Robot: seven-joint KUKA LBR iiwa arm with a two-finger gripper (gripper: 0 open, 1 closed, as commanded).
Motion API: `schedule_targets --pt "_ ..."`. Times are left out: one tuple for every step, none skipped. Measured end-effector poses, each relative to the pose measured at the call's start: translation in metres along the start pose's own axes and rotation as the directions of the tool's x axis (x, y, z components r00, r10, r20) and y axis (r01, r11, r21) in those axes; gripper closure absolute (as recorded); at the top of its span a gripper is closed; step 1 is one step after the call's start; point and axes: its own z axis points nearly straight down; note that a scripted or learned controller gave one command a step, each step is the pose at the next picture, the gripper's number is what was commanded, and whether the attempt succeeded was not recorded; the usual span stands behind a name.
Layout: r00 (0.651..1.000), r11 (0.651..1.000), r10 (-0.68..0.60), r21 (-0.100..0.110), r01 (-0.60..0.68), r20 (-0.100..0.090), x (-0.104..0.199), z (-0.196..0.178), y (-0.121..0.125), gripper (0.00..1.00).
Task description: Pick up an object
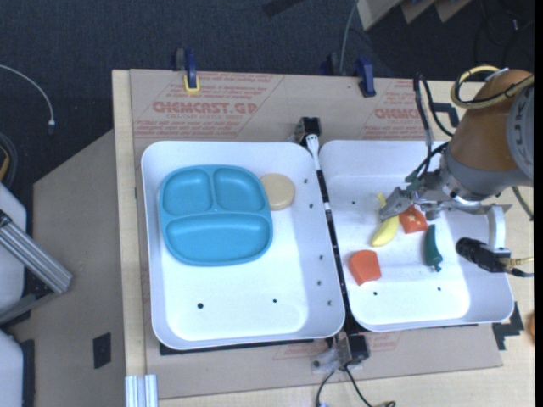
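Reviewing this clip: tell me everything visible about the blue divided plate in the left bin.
The blue divided plate is a light blue tray of rounded-rectangle shape, plastic by its look, lying flat and right side up in the upper left part of the left bin. Raised ridges split it into three compartments: two smaller ones at the far side and one wide one nearer the camera. A pale cream round object sits against its upper right corner.

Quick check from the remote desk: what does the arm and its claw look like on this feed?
The arm is grey with a wide orange band above the wrist. Dark cables run along it. The claw is a small grey metal assembly, with a black cylindrical part beside it.
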Motion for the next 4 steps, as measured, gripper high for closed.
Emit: schedule_targets --pt "1.000 1.000 0.001 0.004 -0.001 -0.001 0.001 -0.007 -0.001 1.00" --pt "1.000 1.000 0.002 0.002 -0.002 0.000 -0.010 -0.063 -0.003 1.00" --pt "1.000 1.000 0.000 0.001 0.000 0.000 -0.010 -0.113 -0.001 1.00" --pt "1.000 1.000 0.000 0.001 0.000 0.000 -0.011 -0.167 0.001 1.00"
